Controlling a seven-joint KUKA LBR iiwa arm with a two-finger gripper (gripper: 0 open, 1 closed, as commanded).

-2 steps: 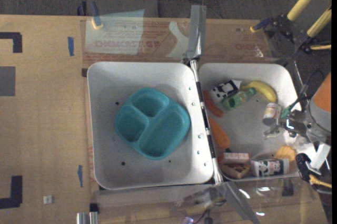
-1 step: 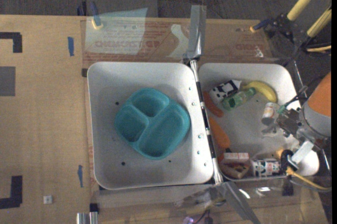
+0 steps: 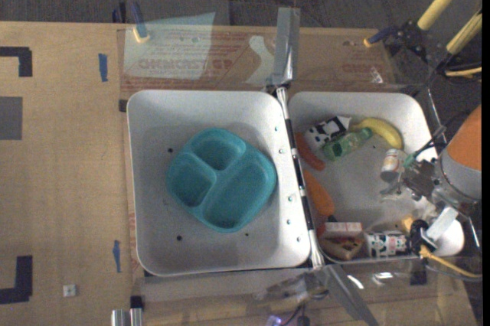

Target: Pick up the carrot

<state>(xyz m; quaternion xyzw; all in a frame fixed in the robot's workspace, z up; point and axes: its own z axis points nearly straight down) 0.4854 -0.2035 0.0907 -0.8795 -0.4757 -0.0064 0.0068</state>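
While the hand (image 3: 400, 180) hovers over the right shallow white plastic bin (image 3: 417, 112), the approach step is in progress; I cannot tell its state. The long orange carrot (image 3: 320, 195) lies well to the left of the hand, near the bin's left wall, not touched. Next, the hand must travel left, come above the carrot and descend.

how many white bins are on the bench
2. The left shallow white plastic bin holds a teal three-compartment plate. The right shallow white plastic bin, beside it, holds the orange carrot, a yellow banana and other small items.
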